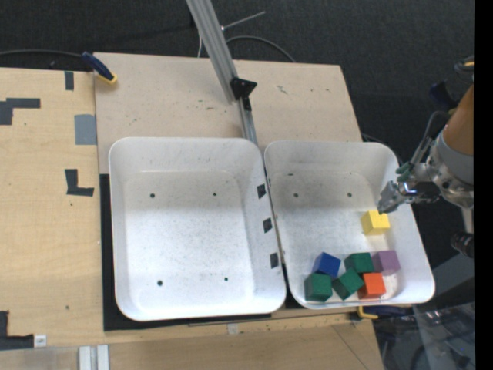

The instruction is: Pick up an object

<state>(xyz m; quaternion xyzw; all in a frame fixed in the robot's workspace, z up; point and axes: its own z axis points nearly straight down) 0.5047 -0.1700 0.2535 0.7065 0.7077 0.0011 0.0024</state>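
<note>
Over the right bin's three-o'clock rim, the gripper hung at the end of the grey arm, which reached in from the right edge of the view. Whether the gripper was open or closed could not be told from this angle; nothing was seen held in it. Just beside its tip, toward five o'clock, a yellow block lay on the bin floor, and whether the two touched was unclear.

Toward six o'clock in the same bin the other blocks were bunched near the front wall. A blue block sat at the cluster's eleven o'clock, with a dark green block beside it and a purple block further toward three o'clock. In front of these lay two more green blocks and an orange block, close together, the orange one near the front right corner.

The left bin stood touching the right bin along their shared side. A metal pole slanted down from twelve o'clock to the seam between them.
</note>
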